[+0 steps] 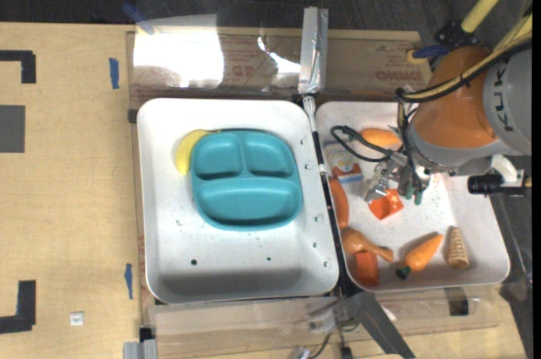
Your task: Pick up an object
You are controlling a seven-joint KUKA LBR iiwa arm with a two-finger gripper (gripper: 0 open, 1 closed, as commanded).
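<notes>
In the left white bin (161,180), a glossy teal plastic plate with three compartments (247,178) is seen lying over a yellow object (186,148). In the right white bin (486,264), smooth toy foods are scattered: a long orange carrot (338,198) by the left wall, a carrot (420,252) and a ridged tan cone (457,247) near the front edge. The end effector (393,187) is poised over a small red-orange block (386,204) mid-bin; whether it is gripped cannot be told. A centred, vertical descent is advised.
</notes>
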